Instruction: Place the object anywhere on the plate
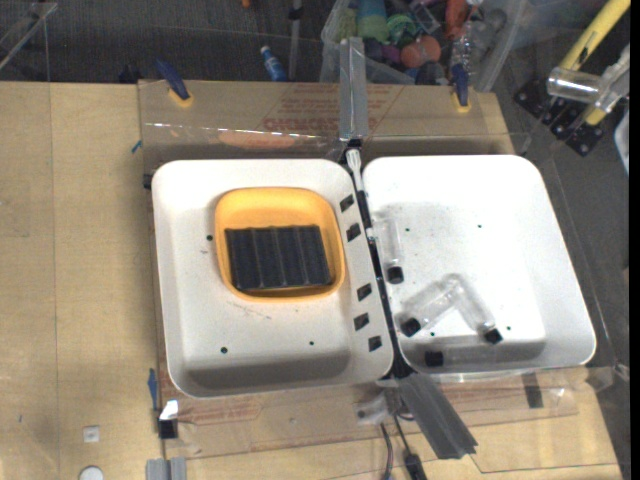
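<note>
Plate [228, 213], orange, sits around the middle of the left bin [190, 338]. You've got the dark ridged block [278, 258] lying flat on it, inside the rim. Right bin [500, 198]: clear capped tubes [445, 303] near its front left corner, by the divider. Gripper state: can't tell.

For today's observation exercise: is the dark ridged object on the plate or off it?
On it. The dark ridged object lies flat inside the orange plate in the left bin, plate rim visible around it.
</note>
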Tool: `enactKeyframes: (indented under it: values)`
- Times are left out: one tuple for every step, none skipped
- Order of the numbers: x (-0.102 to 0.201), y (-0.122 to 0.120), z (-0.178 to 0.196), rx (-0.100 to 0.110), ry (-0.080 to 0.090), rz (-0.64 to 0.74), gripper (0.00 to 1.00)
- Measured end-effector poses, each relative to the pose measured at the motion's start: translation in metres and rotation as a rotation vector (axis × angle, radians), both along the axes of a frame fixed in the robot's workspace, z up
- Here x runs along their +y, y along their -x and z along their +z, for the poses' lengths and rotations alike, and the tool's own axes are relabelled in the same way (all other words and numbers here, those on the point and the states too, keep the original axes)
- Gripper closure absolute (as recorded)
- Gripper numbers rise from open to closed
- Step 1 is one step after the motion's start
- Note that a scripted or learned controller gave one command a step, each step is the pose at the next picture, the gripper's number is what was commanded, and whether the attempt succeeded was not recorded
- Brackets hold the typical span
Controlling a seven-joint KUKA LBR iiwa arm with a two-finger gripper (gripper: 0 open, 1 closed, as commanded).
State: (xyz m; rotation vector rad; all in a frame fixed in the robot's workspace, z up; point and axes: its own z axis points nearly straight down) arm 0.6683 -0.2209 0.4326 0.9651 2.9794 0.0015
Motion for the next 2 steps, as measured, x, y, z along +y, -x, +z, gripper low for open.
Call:
enactKeyframes:
  values:
    - [0.0004,0.0071,0.0047,0.004,0.000,0.292,1.00]
    - [-0.0002,0.0100,0.0048,0.003,0.003,0.648,1.00]
